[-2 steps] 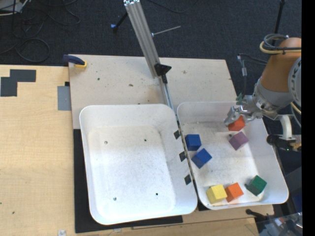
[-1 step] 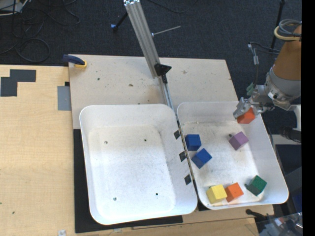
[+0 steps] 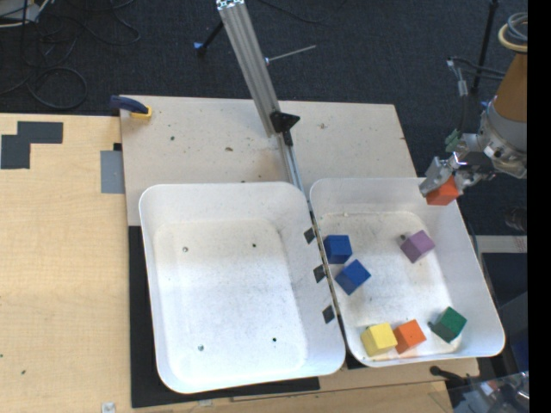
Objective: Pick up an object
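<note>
In the right bin lie, from the near edge, a yellow cube, an orange cube and a green cube, then two blue cubes and a purple cube. Beyond, at the far right corner, the gripper holds a red block above the rim. It is small and red-orange. The pick seems done; next it must only keep the hold

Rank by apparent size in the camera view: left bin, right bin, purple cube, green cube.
1. Left bin, largest.
2. Right bin, a bit smaller.
3. Purple cube and green cube: they look about alike, and the green one sits nearer the camera, so I won't rank them.
</note>
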Tool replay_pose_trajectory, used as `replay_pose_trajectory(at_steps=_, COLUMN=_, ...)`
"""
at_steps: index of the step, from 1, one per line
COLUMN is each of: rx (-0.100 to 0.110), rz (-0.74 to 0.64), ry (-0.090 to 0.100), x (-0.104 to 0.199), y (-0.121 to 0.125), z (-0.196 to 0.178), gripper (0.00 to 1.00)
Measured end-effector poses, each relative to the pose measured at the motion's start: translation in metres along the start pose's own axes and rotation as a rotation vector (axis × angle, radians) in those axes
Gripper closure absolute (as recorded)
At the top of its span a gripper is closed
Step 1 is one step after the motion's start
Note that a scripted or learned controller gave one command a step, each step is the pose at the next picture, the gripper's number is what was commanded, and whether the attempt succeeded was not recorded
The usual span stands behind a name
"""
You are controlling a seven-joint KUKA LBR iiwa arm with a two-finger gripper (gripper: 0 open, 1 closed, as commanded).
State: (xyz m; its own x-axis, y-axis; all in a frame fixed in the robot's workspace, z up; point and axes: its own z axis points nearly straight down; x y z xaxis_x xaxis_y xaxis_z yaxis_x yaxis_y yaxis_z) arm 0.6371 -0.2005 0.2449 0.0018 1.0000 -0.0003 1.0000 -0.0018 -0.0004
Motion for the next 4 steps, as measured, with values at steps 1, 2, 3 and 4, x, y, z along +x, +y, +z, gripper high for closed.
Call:
replay_pose_trajectory(at_steps=1, rx=0.007, rz=-0.006, ry=0.004, x=0.053, y=-0.013, z=0.014, gripper=1.0)
replay_pose_trajectory(at_steps=2, rx=0.006, rz=-0.005, ry=0.004, x=0.105, y=-0.02, z=0.007, gripper=1.0)
replay_pose_trajectory(at_steps=3, rx=0.008, rz=-0.005, ry=0.003, x=0.159, y=-0.028, z=0.022, gripper=1.0)
replay_pose_trajectory(at_steps=4, rx=0.009, rz=-0.006, ry=0.003, x=0.218, y=-0.032, z=0.03, gripper=1.0)
